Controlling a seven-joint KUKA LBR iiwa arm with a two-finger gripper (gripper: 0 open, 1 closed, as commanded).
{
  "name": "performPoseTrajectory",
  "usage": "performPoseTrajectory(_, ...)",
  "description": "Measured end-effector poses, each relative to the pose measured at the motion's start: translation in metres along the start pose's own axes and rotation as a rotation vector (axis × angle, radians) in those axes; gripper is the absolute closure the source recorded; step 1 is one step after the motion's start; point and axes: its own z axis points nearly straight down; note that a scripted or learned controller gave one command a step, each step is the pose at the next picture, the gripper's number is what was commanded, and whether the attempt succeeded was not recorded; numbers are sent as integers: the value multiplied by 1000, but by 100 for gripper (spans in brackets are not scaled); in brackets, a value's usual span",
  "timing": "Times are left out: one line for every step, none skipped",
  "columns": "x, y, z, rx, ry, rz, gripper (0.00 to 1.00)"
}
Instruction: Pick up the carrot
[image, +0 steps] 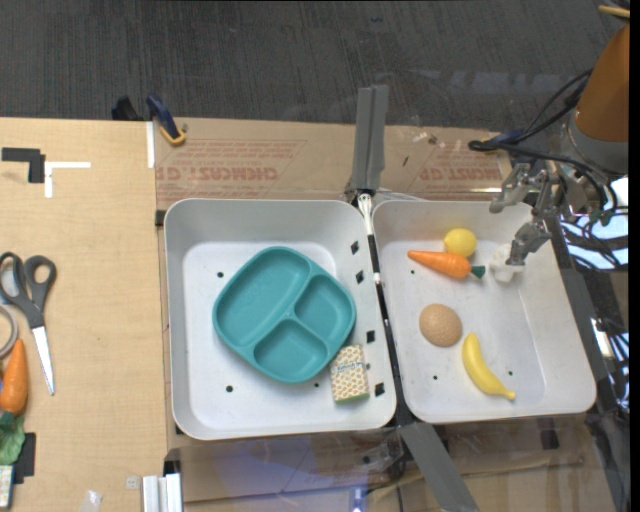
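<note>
The carrot (441, 263), orange with a small green stub at its right end, lies in the right bin (560, 400) near the back, its tip pointing left. It touches the underside of a yellow lemon (460, 242). My gripper (518, 252) hangs over the bin's back right part, a short way to the right of the carrot's green end, with nothing seen between its fingers.
A brown egg (439, 325) and a banana (486, 369) lie in the right bin in front of the carrot. The left bin (185, 330) holds a teal divided plate (285, 314) and a small box (350, 376). Scissors (30, 310) lie on the bench at far left.
</note>
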Motion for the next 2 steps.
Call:
performPoseTrajectory(-3, 92, 28, -1, 1, 40, 0)
performPoseTrajectory(-10, 61, 126, 1, -2, 9, 0)
